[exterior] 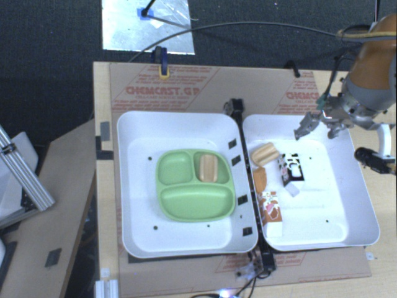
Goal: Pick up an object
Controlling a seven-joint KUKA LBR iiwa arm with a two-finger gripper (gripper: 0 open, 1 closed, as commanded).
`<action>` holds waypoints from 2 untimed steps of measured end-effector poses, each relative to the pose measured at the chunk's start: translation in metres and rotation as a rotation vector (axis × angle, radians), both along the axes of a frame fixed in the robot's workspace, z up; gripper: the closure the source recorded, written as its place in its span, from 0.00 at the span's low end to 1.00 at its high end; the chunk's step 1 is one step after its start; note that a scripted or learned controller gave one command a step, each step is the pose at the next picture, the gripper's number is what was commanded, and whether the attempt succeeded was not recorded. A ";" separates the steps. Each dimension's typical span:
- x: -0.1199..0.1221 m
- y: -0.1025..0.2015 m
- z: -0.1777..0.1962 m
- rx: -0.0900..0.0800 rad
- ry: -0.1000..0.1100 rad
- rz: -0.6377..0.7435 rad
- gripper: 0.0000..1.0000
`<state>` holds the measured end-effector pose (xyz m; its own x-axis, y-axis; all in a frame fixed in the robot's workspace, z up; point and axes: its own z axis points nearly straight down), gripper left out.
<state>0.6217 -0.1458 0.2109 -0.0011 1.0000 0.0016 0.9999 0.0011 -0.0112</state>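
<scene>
My gripper (321, 126) hangs over the far edge of the right bin (335, 225), its two fingers spread apart with nothing between them. In that bin lie a tan bread roll (263, 153), an orange-brown piece (259, 179), a red and white packet (271, 212) and a black and white box (291, 169). The gripper is up and to the right of the black and white box, apart from it. The left bin (142, 141) holds a green divided plate (193, 186) with a tan bun (208, 167) in its upper right compartment.
The two bins are joined by a black clip strip (244, 166) down the middle. A blue and yellow clamp (162, 62) sits at the board's far edge. A metal rail (22, 172) stands at the left. A cable (248, 25) arcs over the back.
</scene>
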 end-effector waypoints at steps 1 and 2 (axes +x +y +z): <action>0.003 0.000 0.008 -0.002 -0.013 0.003 0.00; 0.008 -0.001 -0.051 -0.002 -0.013 0.001 0.00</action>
